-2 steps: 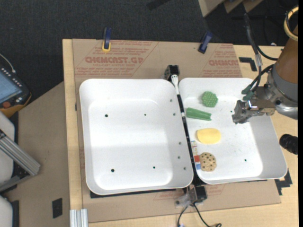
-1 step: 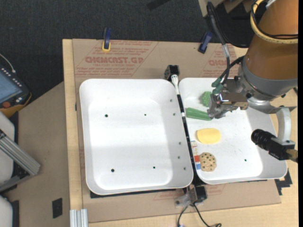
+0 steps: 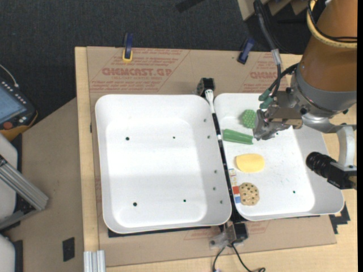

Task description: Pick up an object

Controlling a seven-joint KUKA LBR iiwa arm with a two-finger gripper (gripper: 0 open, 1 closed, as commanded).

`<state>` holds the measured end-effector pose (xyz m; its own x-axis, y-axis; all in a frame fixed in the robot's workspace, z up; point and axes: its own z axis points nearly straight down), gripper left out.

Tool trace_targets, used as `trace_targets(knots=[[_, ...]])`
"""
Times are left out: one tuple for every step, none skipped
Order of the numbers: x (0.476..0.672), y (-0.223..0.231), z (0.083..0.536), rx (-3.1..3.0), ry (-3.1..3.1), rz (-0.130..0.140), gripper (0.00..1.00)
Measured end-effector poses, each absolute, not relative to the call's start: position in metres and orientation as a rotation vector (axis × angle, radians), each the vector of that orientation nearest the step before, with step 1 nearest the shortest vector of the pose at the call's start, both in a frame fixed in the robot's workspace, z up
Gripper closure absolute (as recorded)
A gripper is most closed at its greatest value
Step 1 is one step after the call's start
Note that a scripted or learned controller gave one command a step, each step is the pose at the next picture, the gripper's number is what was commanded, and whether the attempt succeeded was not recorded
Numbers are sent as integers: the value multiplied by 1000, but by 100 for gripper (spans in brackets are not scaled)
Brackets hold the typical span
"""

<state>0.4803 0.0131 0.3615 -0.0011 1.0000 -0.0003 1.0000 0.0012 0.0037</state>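
Note:
The right bin (image 3: 295, 200) holds a dark green round piece (image 3: 248, 118) near its back, a long green piece (image 3: 236, 136) lying flat beside it, a yellow oval (image 3: 250, 163) in the middle and a brown cookie (image 3: 249, 194) near the front. A small red and blue item (image 3: 236, 190) lies at the bin's left wall next to the cookie. My gripper (image 3: 262, 132) hangs low over the back of this bin, just right of the long green piece and below the round one. Nothing shows between its tips.
The left bin (image 3: 113, 208) lies beside the right one, the two meeting at a dark centre divider (image 3: 216, 130). Both rest on a cardboard sheet (image 3: 142, 67) with clamps at its back edge. The arm's grey and orange body (image 3: 332, 55) looms over the right bin's back right.

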Motion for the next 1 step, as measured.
trace_targets(knots=[[481, 13, 372, 2217, 2220, 5, 100]])
